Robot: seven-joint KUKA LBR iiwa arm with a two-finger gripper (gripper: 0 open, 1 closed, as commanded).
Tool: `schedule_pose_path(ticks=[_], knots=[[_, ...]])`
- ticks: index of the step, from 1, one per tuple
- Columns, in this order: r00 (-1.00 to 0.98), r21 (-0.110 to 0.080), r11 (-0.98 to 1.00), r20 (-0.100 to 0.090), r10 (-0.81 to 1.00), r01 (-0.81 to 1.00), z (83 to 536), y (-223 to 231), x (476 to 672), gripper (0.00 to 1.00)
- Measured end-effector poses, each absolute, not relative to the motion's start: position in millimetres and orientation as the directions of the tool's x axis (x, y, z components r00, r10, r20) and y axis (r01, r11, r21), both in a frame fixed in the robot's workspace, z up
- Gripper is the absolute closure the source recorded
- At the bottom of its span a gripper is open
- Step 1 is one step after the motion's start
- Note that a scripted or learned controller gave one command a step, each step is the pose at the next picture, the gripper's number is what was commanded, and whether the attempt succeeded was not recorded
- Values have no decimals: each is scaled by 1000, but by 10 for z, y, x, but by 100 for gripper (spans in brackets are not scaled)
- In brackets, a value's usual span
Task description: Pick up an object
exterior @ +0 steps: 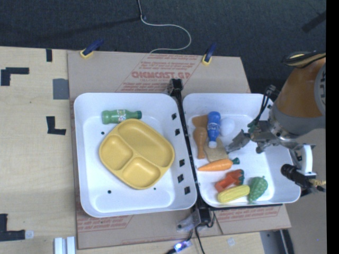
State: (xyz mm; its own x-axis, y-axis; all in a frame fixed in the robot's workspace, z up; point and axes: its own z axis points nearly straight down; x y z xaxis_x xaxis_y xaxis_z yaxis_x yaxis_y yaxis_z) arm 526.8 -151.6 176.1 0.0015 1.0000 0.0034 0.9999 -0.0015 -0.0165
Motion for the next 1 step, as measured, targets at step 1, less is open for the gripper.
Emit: schedule_pose_path(ticks=[1], knots=[[-2, -6, 2, 1, 1000, 1000, 1811, -1514, 5294, 0]])
